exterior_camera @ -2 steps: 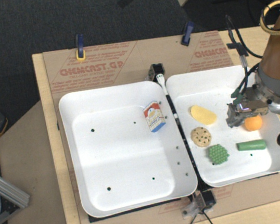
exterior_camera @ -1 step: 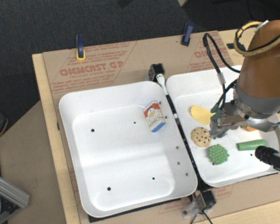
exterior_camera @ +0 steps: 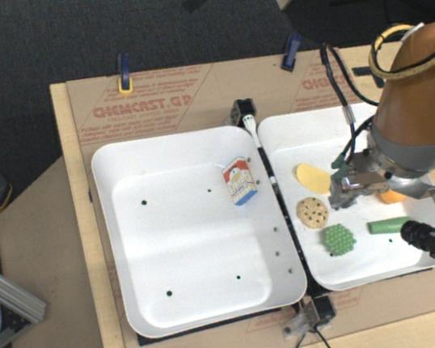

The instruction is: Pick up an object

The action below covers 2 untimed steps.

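We hover our gripper (exterior_camera: 343, 190), grip state unclear, just beside the cookie (exterior_camera: 313, 212); next we descend onto it.

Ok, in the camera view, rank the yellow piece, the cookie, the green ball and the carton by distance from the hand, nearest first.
From the hand:
1. Yellow piece, just to its left in the right bin, and cookie, below-left: too close to call.
2. Green ball, lower in that bin.
3. Carton, in the left bin.

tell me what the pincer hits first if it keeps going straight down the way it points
Probably the bare floor of the right bin between the yellow piece and the cookie; the pincer hangs there, though depth is unclear.
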Tool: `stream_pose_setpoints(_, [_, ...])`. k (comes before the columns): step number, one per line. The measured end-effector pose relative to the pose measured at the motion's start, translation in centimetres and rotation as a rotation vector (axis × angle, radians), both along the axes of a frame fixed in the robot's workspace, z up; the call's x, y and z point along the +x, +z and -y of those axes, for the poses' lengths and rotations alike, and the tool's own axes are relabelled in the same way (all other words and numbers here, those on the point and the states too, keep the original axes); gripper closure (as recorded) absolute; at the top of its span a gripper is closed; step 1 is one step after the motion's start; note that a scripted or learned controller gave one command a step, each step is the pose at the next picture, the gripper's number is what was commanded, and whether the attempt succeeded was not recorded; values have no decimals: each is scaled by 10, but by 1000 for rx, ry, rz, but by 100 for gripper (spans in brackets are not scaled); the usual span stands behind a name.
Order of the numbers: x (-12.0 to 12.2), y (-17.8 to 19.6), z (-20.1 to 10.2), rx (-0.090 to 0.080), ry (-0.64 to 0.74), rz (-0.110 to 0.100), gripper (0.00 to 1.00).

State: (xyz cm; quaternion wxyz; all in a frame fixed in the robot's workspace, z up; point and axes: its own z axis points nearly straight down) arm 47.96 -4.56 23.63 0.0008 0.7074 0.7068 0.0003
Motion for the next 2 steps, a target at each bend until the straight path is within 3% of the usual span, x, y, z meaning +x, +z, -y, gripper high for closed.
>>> stream_pose_setpoints(2, [1,20,0,-1,0,4,100])
